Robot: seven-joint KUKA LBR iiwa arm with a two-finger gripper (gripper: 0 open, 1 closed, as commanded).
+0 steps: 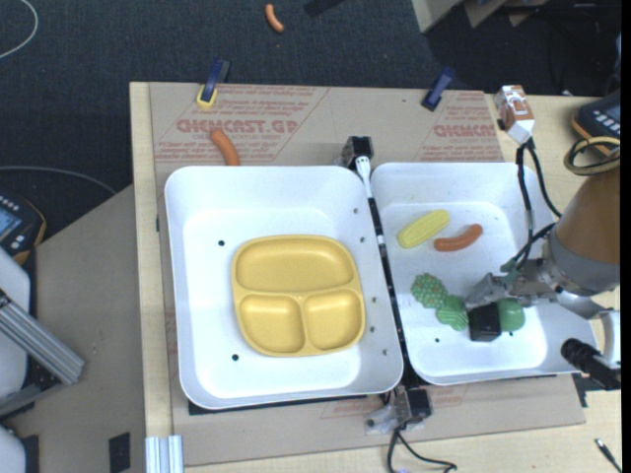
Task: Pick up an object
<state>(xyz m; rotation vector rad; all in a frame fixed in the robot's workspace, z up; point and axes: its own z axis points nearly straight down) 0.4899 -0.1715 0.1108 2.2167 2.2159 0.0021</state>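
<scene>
The right bin [513, 190] holds a yellow corn cob [423, 228] and an orange-red sausage [458, 237] toward its back. A bumpy green vegetable [429, 289] lies nearer the front, with a second green piece [453, 314] beside it. My gripper [485, 320] is down in the front part of this bin, its black tip just right of that second piece. A bright green object [512, 314] sits tight against the tip's right side. Whether it is held cannot be made out. The grey arm with its orange band [592, 230] comes in from the right.
The left bin [197, 264] holds a yellow three-compartment plate [298, 294]. An orange sausage [226, 147] lies on the bench behind that bin. Blue clamps [211, 84] [438, 89] sit on the bench's back edge. A cable [525, 180] runs over the right bin's back corner.
</scene>
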